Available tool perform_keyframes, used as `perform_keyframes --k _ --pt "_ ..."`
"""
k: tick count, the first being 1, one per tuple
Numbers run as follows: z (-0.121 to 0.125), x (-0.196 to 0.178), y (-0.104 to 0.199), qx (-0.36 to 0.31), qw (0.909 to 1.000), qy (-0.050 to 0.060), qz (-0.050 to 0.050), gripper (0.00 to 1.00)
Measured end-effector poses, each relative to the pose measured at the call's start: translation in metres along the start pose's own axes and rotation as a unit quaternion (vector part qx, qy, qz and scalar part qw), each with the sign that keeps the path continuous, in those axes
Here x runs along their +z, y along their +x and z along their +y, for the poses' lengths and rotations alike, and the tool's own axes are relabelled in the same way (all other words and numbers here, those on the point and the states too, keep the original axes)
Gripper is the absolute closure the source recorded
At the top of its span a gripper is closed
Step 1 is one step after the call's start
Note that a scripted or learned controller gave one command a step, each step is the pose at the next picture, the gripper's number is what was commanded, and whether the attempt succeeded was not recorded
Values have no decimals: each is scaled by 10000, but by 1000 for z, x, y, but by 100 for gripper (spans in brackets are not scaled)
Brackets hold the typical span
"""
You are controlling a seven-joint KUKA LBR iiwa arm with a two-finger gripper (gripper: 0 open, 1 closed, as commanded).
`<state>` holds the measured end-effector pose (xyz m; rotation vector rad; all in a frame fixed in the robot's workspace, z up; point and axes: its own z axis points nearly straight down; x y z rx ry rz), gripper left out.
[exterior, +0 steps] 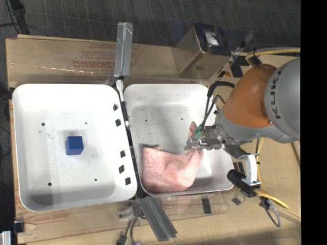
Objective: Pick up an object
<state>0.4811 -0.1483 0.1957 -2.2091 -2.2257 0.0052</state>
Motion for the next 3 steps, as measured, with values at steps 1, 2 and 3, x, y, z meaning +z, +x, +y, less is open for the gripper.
perform_keyframes --k 1,2,3 --pt "44 103 -63 110 9999 -29 -10 0" --pt "44 93 -63 85 10000 -20 -11 100" --pt "98 -19 -52 -710 9975 -27 -11 100"
